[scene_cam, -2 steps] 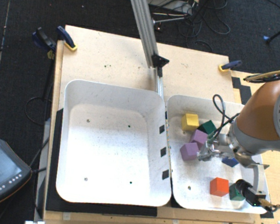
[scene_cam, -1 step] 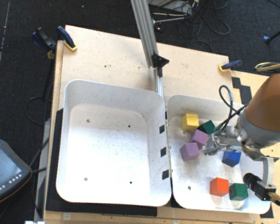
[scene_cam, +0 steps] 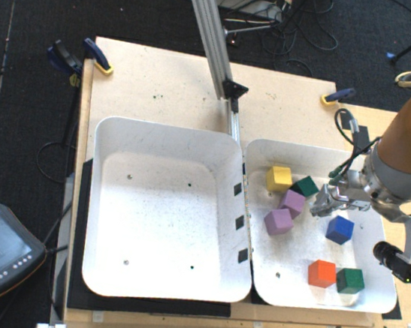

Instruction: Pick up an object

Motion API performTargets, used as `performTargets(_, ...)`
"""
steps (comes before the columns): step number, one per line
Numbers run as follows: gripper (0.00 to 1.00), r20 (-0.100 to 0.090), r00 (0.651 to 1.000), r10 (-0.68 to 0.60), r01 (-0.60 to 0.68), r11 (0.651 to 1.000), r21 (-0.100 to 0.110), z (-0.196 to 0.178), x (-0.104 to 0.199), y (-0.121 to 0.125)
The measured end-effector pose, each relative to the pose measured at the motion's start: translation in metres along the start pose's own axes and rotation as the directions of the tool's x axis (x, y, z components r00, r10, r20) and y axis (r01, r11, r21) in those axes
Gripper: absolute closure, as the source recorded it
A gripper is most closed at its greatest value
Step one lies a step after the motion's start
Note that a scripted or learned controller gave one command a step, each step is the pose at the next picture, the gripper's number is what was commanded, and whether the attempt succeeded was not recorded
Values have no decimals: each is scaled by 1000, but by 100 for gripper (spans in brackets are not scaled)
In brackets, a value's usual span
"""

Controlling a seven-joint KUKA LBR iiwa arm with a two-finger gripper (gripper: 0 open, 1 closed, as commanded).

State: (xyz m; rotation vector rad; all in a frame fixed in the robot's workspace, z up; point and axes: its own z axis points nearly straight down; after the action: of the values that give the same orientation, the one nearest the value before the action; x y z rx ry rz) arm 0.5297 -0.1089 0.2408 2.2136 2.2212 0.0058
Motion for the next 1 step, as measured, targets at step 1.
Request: performTargets(1,100,-2,1000,1,-1,1000,6,-2,58,-6)
